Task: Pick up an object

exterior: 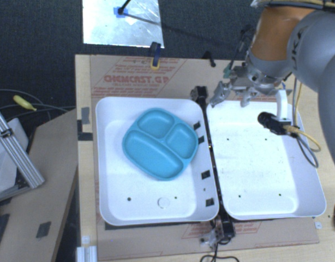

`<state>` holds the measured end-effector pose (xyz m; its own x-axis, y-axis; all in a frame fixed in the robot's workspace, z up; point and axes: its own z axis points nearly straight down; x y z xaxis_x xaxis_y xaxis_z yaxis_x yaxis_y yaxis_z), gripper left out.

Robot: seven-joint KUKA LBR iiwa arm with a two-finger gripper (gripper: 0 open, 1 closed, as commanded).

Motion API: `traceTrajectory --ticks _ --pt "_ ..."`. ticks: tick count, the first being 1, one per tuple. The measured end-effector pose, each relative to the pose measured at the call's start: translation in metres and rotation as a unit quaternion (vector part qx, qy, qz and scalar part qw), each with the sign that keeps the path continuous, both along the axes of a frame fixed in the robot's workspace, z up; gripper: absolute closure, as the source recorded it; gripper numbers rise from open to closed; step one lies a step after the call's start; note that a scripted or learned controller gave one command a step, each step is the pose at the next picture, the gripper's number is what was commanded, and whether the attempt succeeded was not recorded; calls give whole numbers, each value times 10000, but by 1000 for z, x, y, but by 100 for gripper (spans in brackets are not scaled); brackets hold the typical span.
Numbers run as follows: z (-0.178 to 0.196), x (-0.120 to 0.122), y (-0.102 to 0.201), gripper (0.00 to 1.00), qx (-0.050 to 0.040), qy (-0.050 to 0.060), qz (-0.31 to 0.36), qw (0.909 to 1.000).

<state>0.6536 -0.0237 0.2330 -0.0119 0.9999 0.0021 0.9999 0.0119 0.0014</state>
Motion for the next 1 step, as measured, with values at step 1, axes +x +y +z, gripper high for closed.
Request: traceTrajectory --ticks 1 --pt "0 -68 78 0 7 22 -5 10000"
